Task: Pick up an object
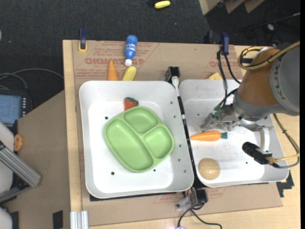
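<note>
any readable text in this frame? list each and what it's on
Red print on the cardboard sheet behind the bins: large letters, partly hidden by the blue-and-white bottle; too blurred to read with certainty.
Second red print on the cardboard near the right bin: too blurred to read.
Bottle label: too small to read.

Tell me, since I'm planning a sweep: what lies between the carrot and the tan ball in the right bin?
Nothing: in the camera view, bare white bin floor separates the carrot from the tan ball below it.
</note>
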Tool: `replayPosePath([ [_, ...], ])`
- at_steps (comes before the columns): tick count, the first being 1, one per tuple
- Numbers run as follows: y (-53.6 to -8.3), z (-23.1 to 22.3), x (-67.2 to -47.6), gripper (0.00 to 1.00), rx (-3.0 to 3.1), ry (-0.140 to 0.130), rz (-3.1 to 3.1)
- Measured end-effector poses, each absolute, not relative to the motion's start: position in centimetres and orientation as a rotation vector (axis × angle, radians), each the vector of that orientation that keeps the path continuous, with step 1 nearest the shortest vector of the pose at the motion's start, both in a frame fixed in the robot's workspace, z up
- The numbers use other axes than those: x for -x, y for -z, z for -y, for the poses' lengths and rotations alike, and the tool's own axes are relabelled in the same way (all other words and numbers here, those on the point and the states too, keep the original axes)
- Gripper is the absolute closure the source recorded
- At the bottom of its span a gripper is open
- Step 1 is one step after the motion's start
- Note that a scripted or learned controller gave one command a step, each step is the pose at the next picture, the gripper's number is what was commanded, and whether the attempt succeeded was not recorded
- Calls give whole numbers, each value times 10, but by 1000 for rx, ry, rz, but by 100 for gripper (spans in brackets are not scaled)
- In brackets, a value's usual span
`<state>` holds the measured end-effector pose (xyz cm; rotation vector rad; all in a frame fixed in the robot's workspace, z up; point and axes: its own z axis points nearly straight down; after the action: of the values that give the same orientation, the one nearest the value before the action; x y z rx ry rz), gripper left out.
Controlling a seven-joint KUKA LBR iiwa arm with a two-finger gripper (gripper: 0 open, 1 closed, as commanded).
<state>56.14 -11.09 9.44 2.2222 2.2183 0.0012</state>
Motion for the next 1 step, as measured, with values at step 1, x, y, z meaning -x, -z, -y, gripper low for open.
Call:
replayPosePath([
  [1, -94, 111, -561, 0, -2222, -1, -2218],
])
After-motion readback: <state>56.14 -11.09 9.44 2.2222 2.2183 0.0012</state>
